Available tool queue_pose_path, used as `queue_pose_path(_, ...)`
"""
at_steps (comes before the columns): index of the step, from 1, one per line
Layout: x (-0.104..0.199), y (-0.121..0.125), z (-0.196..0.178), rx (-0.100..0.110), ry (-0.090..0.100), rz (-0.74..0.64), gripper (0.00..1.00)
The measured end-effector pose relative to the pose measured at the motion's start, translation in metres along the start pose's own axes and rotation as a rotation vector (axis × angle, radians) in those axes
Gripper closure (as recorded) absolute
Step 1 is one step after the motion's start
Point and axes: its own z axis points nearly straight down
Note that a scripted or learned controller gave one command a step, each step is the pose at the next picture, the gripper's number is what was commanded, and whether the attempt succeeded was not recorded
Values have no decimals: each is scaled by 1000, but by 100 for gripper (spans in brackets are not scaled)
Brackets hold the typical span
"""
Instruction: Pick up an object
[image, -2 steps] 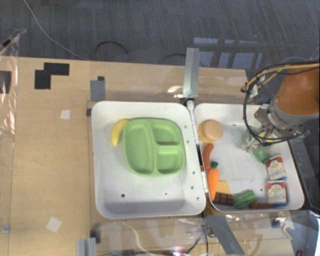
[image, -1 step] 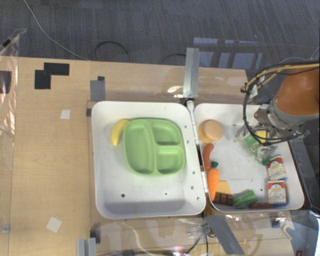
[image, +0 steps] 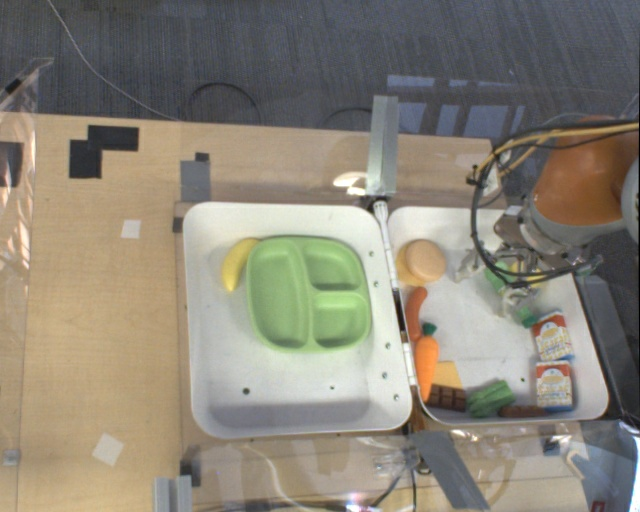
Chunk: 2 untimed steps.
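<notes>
My gripper (image: 515, 285), grip state unclear, hovers in the right bin (image: 470, 330) at right of frame; the light, stiff carton (image: 550, 337) nearby suits grasping across its flat sides.

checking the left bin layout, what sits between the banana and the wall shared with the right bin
In the camera view, the green divided plate lies between the banana and the shared wall. The banana touches the plate's left edge.

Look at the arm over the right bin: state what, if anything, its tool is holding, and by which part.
It cannot be told. The arm's wrist hangs over the right bin and hides the tool; a green item shows at its edge, but no grip is visible.
</notes>
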Motion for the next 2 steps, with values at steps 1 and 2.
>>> queue_pose_path(1,2,15,0,0,0,-25,0)
queue_pose_path(2,19,8,-1,-1,-1,-190,0)
